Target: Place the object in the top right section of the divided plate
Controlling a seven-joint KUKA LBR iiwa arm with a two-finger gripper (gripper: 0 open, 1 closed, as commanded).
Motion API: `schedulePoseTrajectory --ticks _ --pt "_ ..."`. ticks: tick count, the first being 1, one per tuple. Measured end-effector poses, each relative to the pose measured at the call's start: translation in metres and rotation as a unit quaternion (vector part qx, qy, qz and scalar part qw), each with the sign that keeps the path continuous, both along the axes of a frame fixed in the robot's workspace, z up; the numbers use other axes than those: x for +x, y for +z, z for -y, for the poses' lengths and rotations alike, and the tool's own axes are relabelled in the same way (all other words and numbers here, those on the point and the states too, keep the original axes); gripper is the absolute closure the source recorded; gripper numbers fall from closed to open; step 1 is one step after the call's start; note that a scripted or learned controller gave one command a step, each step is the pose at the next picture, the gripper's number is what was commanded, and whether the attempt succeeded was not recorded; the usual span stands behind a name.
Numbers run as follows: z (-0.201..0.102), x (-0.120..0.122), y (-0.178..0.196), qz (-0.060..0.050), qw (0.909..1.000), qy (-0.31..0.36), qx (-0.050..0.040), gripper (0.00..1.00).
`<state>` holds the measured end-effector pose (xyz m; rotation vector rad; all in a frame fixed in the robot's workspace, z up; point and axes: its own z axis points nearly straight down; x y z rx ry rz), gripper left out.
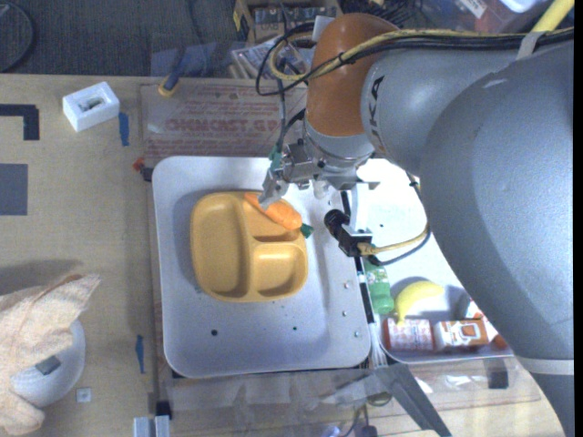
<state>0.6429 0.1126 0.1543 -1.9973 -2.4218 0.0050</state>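
A yellow divided plate (239, 253) lies in the left white bin (246, 344). An orange carrot-like object (282, 214) with a small green tip rests at the plate's top right section, partly over its rim. My gripper (276, 186) hangs directly above the object's upper left end, very close to it or touching it. The wrist and the grey arm with its orange band cover the space behind it.
The right bin (401, 208) holds a yellow fruit (417, 297), a small green item (378, 289) and a red-labelled bottle (437, 335) near its front. A white box (91, 106) and a cloth (41, 312) lie on the bench to the left.
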Motion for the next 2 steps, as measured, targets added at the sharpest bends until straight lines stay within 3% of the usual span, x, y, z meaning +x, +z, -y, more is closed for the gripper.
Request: schedulePoseTrajectory --ticks 1,2 --pt "-0.021 -0.043 0.081 0.002 0.9953 -0.097 -0.0006 0.00" --pt "-0.097 -0.119 0.032 -0.001 0.9921 0.125 0.0004 0.00"
